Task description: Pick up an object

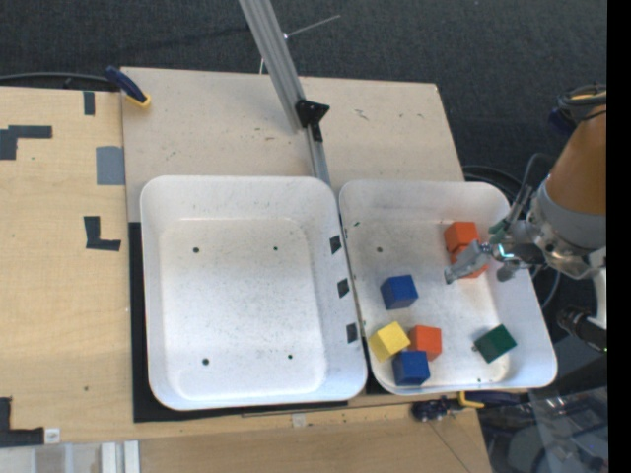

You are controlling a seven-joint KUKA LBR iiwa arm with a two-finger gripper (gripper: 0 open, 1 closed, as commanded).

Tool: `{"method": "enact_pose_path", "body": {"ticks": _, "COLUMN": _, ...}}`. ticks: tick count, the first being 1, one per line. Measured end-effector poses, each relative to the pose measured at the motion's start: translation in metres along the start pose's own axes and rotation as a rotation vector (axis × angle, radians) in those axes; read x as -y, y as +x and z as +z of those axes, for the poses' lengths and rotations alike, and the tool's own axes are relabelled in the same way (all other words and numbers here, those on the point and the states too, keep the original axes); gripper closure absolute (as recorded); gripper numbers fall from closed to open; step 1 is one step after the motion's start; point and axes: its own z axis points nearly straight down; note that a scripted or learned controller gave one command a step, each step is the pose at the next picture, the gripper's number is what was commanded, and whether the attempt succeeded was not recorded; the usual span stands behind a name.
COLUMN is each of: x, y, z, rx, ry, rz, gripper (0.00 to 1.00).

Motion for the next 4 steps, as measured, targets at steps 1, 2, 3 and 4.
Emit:
{"method": "enact_pose_path", "body": {"ticks": 1, "x": -0.001, "y": 0.000, "z": -0.002, "rx": 0.001, "ry": -0.004, "rz": -0.002, "gripper": 0.00}}
{"method": "enact_pose_path", "body": {"ticks": 2, "x": 0.007, "y": 0.003, "z": 0.044, "rx": 0.001, "ry": 0.000, "rz": 0.000, "gripper": 0.00}}
{"method": "enact_pose_path", "body": {"ticks": 3, "x": 0.005, "y": 0.003, "z": 0.088, "rx": 0.001, "ry": 0.000, "rz": -0.001, "gripper": 0.00}}
{"method": "enact_pose_path", "body": {"ticks": 4, "x": 0.005, "y": 0.003, "z": 0.135, "rx": 0.002, "ry": -0.003, "rz": -0.001, "gripper": 0.00}}
